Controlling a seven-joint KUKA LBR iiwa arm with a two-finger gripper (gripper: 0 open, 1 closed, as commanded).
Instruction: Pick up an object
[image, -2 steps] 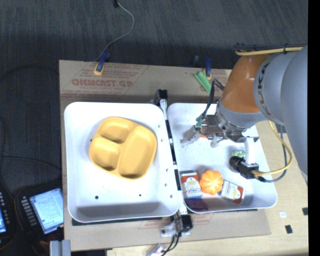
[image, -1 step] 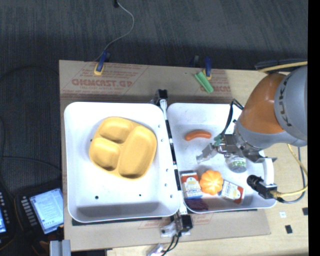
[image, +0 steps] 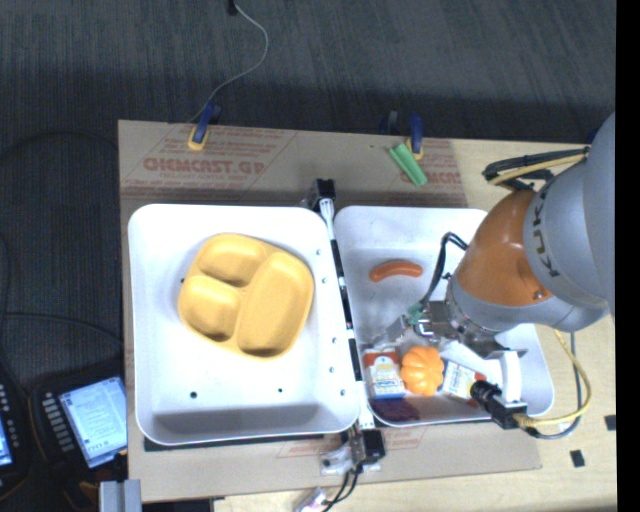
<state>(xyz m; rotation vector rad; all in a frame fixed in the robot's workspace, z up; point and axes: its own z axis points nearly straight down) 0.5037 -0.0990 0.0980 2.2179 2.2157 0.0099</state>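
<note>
The right bin (image: 372, 242) holds several small objects: a hot dog sausage (image: 396, 269) near its middle, an orange pumpkin-like toy (image: 422, 369), a small carton (image: 384, 376), a dark purple item (image: 393, 408) and a white packet (image: 458, 380) along the front. My gripper (image: 428, 322) hangs low in this bin, just above the orange toy and right of centre. The wrist and orange band (image: 505, 262) cover the bin's right half. A large yellow divided tray (image: 246, 293) lies in the left bin (image: 160, 350).
Both bins rest on a cardboard sheet (image: 210, 160) held by blue clips (image: 205, 125) and a green clip (image: 408, 163). A black divider strip (image: 338, 275) runs between the bins. Cables trail at the right (image: 560, 420). A tablet (image: 92, 417) lies at the lower left.
</note>
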